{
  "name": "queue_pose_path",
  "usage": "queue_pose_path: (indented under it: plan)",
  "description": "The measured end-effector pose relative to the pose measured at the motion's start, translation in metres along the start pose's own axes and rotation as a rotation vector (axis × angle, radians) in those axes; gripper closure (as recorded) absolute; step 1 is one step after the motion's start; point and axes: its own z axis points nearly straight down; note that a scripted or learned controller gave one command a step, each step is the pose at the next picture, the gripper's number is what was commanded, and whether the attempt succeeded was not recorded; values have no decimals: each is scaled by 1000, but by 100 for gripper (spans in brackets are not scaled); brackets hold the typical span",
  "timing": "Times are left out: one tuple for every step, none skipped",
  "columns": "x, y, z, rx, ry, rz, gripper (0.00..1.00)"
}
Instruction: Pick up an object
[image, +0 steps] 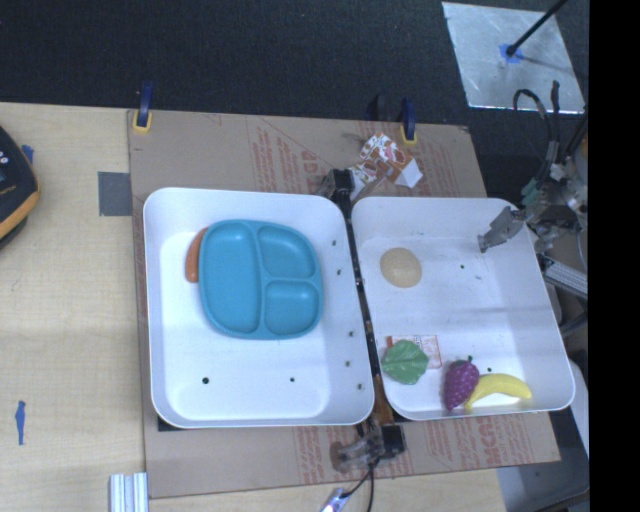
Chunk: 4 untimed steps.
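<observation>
In the right bin (520, 300) a tan round piece (401, 267) lies near the back left. Along the bin's front lie a green leafy piece (405, 361), a purple grape bunch (460, 383) and a yellow banana (497, 391), the grapes and banana touching. My gripper (497, 232) hangs over the back right corner of this bin, well to the right of the tan piece, with nothing seen in it. In the left bin (170, 380) a blue divided plate (261, 278) covers most of an orange object (191, 256).
A small printed card (420, 345) lies under the green piece's back edge. Crumpled wrappers (385, 160) sit behind the bins on the cardboard. A yellow and black device (12, 190) rests at the far left of the bench.
</observation>
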Motion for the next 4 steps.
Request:
queue_pose_path:
  plan:
    - [-1,0,-11,1,0,-2,100]
    - [43,42,-19,-4,2,-1,100]
    - [43,42,-19,-3,2,0,0]
    - [5,-6,41,0,0,0,0]
